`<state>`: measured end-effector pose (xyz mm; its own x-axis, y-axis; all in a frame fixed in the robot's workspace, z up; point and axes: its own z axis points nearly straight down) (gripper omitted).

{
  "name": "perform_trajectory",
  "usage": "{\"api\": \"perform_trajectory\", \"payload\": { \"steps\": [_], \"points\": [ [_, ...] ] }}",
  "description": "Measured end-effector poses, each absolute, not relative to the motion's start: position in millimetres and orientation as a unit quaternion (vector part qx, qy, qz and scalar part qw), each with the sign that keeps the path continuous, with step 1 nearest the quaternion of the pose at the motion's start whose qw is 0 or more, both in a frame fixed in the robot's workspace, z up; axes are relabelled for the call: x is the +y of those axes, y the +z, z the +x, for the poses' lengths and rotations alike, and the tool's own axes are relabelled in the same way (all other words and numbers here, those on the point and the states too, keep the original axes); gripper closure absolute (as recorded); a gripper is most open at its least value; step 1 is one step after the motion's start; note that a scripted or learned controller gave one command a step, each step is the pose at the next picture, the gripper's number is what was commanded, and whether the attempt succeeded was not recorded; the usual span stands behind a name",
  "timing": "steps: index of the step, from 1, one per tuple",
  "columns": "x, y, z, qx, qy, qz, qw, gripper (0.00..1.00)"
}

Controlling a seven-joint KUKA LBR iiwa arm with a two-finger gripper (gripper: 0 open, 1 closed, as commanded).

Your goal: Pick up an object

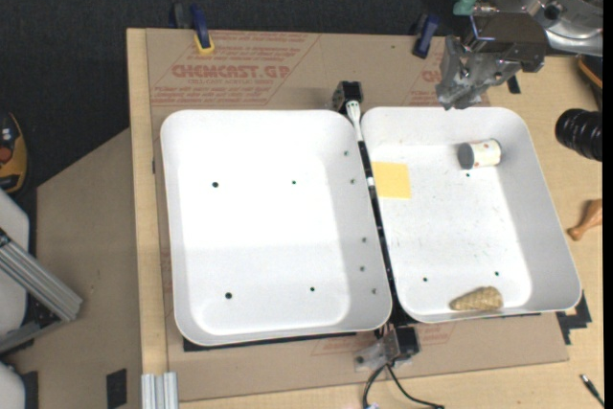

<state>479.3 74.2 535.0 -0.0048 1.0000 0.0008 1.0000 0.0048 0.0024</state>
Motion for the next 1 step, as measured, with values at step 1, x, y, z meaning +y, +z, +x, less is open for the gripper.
{"api": "perform_trajectory", "payload": {
  "steps": [1],
  "points": [
    [110.5, 535.0, 479.3, 0.709, 0.0015, 0.705, 0.001, 1.0]
  ]
}}
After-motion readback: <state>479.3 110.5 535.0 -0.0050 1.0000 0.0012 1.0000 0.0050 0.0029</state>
